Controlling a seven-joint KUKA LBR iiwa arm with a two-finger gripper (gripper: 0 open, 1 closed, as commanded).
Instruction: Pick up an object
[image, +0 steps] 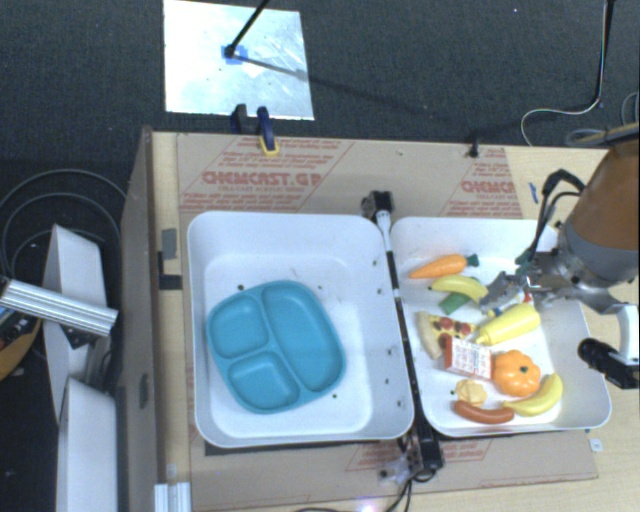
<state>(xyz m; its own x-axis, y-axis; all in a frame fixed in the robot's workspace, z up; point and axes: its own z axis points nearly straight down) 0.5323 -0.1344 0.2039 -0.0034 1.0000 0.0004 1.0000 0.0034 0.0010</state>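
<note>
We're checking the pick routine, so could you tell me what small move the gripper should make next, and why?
Probably a short descent: the gripper hovers in the right bin between the yellow-green banana and the corn cob, with nothing seen between its fingers.

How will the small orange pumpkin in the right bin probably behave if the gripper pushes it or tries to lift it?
The pumpkin looks round and glossy, so it may roll or slip from the fingers. It sits tight among a banana and a red-and-white packet, so a push would likely shift them too. It appears to be a toy, probably light.
</note>
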